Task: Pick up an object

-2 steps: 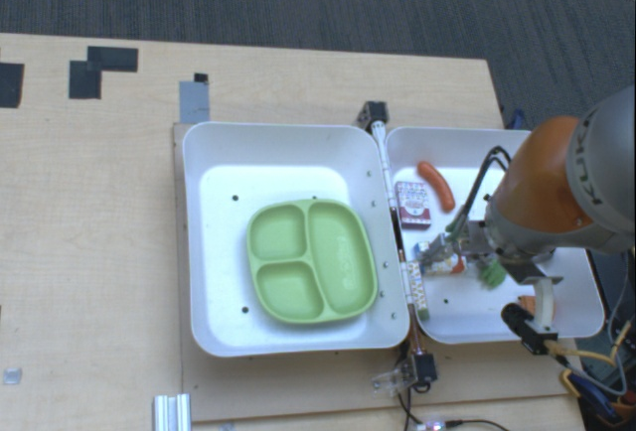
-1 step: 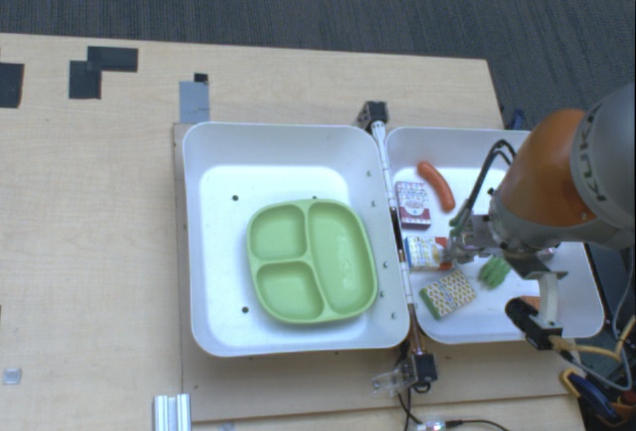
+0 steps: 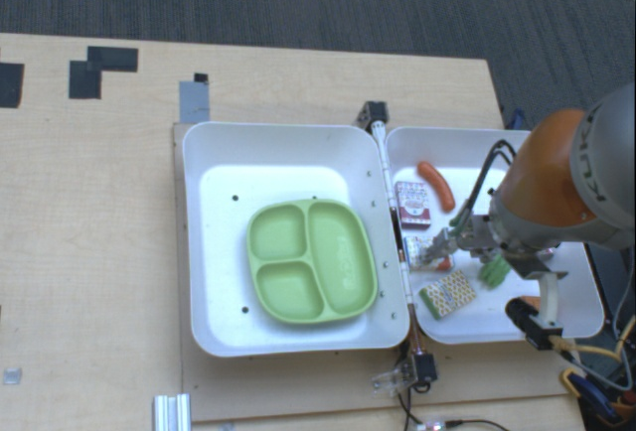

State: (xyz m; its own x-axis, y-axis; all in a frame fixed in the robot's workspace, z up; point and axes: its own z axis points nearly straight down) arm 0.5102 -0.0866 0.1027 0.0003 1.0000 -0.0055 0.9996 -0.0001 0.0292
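Green divided plate sat alone in the left bin. Everything grabbable was in the right bin: red-and-white packet, orange sausage lying diagonal, patterned block and a green bit at lower right. Gripper hovered just above the block, beside the packet; couldn't tell how wide it was or if it had anything.
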